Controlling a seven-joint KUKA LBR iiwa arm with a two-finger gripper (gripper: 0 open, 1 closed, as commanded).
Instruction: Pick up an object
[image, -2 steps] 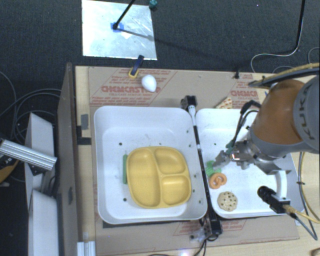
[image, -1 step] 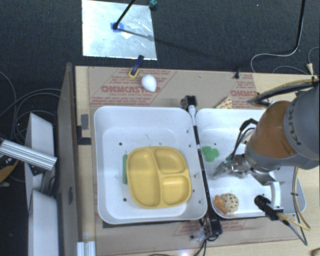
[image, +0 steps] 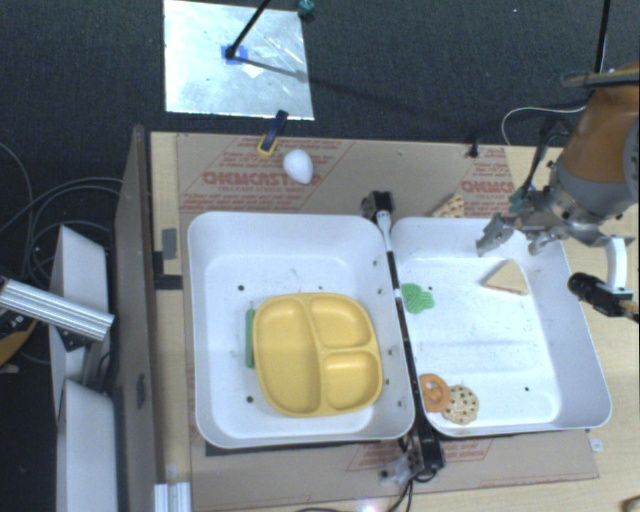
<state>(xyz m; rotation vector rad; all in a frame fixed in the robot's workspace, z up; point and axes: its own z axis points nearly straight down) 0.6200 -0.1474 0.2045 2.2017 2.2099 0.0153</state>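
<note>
Dark carpet surrounded the bench (image: 330, 165), whose cardboard-lined top carried two shallow white bins side by side. You would have noted the tan wedge (image: 507, 279) lying flat in the right bin (image: 575, 365), in its upper right part, with its point toward the back wall. It rested on the bin floor, free of any grip. Just above it and slightly to the left hovered the gripper (image: 517, 231), at the bin's back rim; its grey fingers (image: 493, 236) stood spread apart with nothing between them, close to the wedge but not touching it. The grey arm with its orange band (image: 603, 128) came in from the right edge.

Elsewhere in the right bin you had a small green piece (image: 416, 298) against the left wall by the divider, and near the front left corner an orange ring (image: 433, 390) touching a speckled cookie (image: 461, 403). All three lay well apart from the wedge.

The left bin (image: 215, 330) held a yellow divided plate (image: 317, 352) with three compartments, and a green strip (image: 249, 337) showed at the plate's left edge, partly under it.

Behind the bins a white egg-shaped object (image: 297, 165) sat on the cardboard, with a small blue and yellow item (image: 271, 134) just beyond it. A silvery sheet (image: 238, 58) lay on the carpet further back.
</note>
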